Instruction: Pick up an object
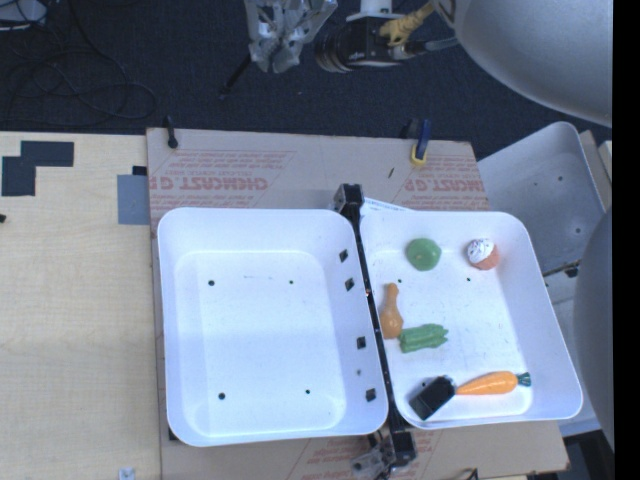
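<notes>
Dark floor strewn with cables runs along the top, and below it sits a pale wooden bench with a sheet of printed cardboard (300,173) under two white bins. Up at the top edge, the gripper (285,33) hangs over the floor, well apart from both bins; whether it is released or clenched I cannot tell. All the objects lie in the right bin (545,298): a green ball (423,254), a white and orange egg (482,253), an orange gourd (391,313) touching a green pepper (423,337), a carrot (489,384), and a black block (432,397) just beside the carrot's tip. A left bin (260,328) stands against it.
</notes>
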Available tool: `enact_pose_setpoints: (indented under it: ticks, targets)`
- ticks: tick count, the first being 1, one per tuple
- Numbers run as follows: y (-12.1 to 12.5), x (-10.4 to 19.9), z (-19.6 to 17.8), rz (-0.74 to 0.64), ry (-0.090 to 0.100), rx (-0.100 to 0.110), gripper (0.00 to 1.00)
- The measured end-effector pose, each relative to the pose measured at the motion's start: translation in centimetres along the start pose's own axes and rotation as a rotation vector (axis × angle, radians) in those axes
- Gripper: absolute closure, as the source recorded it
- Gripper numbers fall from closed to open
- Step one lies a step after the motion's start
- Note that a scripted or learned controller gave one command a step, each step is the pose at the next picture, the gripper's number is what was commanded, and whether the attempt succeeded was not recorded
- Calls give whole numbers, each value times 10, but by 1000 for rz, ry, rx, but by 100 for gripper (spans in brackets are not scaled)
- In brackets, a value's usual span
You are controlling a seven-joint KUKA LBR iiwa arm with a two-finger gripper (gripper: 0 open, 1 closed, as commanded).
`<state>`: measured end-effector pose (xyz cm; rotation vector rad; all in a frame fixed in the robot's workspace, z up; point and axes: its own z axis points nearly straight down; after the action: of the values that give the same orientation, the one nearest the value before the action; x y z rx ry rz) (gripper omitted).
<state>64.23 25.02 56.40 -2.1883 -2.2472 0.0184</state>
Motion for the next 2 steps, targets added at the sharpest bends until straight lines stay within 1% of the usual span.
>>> enact_pose_setpoints:
  ticks: [2]
  targets:
    - [0, 4, -18, -15, 1, -6, 100]
